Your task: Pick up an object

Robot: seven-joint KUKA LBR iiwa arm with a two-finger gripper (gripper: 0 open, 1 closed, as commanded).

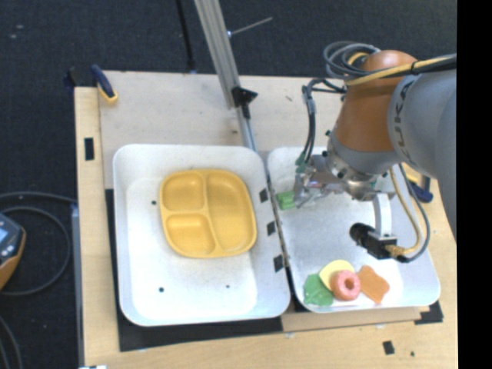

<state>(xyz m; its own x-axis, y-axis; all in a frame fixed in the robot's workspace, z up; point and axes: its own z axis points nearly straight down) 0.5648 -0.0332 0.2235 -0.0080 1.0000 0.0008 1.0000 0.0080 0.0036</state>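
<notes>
Toys lie in the right bin, bunched at its near edge: a green piece, a yellow disc behind it, a pink ring resting partly on the disc, and an orange piece just beside the ring. All four touch or nearly touch one another.

Farther back in that bin, close to the wall it shares with the left bin, a small green block sits at the tip of the pincer. The pincer is low over the bin's far left corner, and the block is right against its tip, but whether the block is between the fingers or only beside them is too small and blurred to tell, and so is how wide they stand.

The arm reaches in from the right, its orange band above the wrist, with cables looping around it and a black fitting hanging over the middle of the right bin.

In the left bin lies a yellow tray with three compartments, flat and near the bin's centre. Both bins rest side by side on the desk.
</notes>
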